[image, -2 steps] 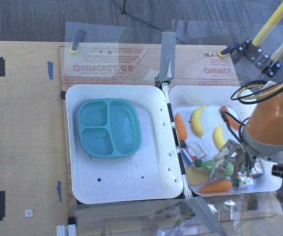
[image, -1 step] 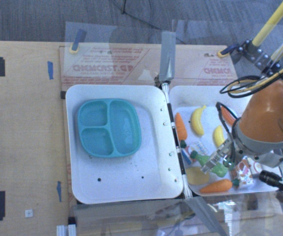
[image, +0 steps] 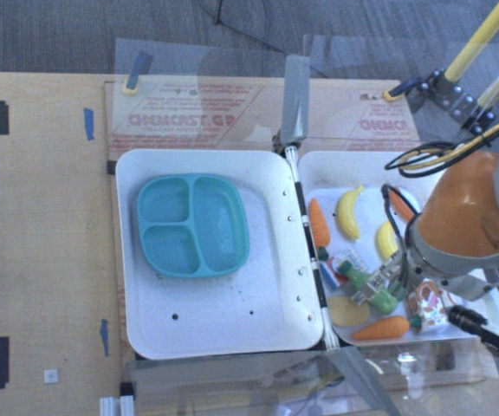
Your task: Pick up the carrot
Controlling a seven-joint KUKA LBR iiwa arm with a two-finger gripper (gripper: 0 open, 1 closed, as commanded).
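A wooden worktop (image: 33, 258) is shown at the left of the frame, carrying two shallow white bins side by side. The left bin (image: 271, 258) holds a teal divided plate (image: 192, 225) in its upper left part. In the right bin (image: 319, 167), one carrot (image: 319, 223) is seen lying lengthwise against the left wall, with a banana (image: 349, 212) just to its right. A second carrot (image: 382, 328) lies crosswise near the lower edge of the frame. The claw (image: 379, 282) is positioned between the two carrots, above the lower one and to the lower right of the upper one, over green items (image: 386, 301). Whether the claw is open or closed cannot be told. The arm (image: 462, 219) enters from the right.
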